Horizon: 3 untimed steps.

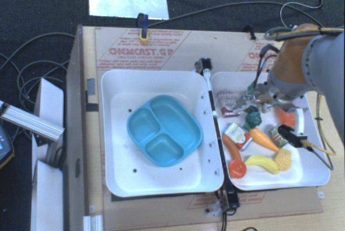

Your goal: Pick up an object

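My gripper hangs low in the right bin, just above a dark green toy; I cannot tell its state. Below that toy lie a carrot, a banana and a tomato. Such crowding could make me nudge a neighbour or lift nothing.

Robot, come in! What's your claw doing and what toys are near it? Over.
Gripper low in right bin, above green toy. Carrot, banana crowd close. Blue plate in left bin.
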Motion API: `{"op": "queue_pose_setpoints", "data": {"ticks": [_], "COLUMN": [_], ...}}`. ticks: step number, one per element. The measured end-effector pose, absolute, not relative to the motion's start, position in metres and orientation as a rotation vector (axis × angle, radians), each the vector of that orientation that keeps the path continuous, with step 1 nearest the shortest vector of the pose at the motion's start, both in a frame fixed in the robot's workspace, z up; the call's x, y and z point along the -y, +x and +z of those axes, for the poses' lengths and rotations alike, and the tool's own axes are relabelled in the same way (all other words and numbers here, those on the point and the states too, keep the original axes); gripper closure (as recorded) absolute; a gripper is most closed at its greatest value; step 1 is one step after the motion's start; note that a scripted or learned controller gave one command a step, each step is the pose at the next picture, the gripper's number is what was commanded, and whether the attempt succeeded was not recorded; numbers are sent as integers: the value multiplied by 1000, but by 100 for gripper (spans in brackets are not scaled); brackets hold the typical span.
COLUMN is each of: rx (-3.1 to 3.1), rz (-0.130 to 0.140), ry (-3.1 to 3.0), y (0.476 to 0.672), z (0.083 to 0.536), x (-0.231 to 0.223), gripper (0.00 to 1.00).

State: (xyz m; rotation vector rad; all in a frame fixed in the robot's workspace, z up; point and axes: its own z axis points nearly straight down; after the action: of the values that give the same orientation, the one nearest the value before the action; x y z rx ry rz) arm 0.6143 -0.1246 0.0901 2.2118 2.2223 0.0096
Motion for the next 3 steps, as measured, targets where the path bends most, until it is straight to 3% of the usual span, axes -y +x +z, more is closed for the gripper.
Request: {"op": "queue_pose_setpoints", "data": {"ticks": [1, 2, 3], "rx": [-2222, -2222, -2222], "rz": [0, 4, 4], "ry": [2220, 2217, 2216], "y": [569, 570, 570], "z": [84, 95, 95], "x": [134, 134, 134], "gripper": [0, 100, 0]}}
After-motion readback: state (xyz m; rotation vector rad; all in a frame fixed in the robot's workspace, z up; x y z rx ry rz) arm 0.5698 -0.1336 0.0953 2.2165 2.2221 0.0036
